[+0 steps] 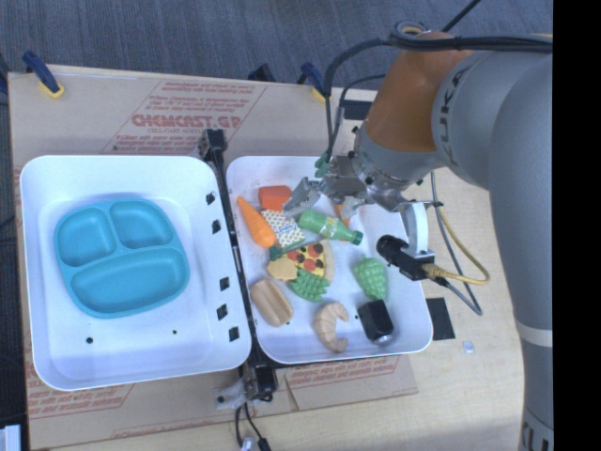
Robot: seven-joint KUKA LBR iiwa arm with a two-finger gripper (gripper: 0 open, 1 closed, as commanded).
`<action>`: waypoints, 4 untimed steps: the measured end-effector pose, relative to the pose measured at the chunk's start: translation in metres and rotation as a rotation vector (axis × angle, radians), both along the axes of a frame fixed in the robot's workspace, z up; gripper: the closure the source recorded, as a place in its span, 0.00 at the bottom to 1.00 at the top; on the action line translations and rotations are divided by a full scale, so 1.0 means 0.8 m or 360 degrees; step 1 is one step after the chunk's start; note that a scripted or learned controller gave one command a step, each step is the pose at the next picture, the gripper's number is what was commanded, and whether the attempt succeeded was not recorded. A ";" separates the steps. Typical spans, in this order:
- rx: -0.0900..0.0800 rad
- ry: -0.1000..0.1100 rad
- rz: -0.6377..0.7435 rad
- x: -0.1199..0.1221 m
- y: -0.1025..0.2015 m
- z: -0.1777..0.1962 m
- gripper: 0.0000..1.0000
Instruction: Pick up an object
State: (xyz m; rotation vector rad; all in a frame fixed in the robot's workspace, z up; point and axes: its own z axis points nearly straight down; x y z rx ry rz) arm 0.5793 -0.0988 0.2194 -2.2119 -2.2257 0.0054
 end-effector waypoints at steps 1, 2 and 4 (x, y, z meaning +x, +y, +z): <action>0.0000 -0.0004 -0.0316 0.038 -0.007 -0.147 0.00; -0.0014 -0.0016 -0.0098 0.024 -0.003 -0.157 0.00; 0.0000 -0.0006 0.0065 0.060 0.050 -0.034 1.00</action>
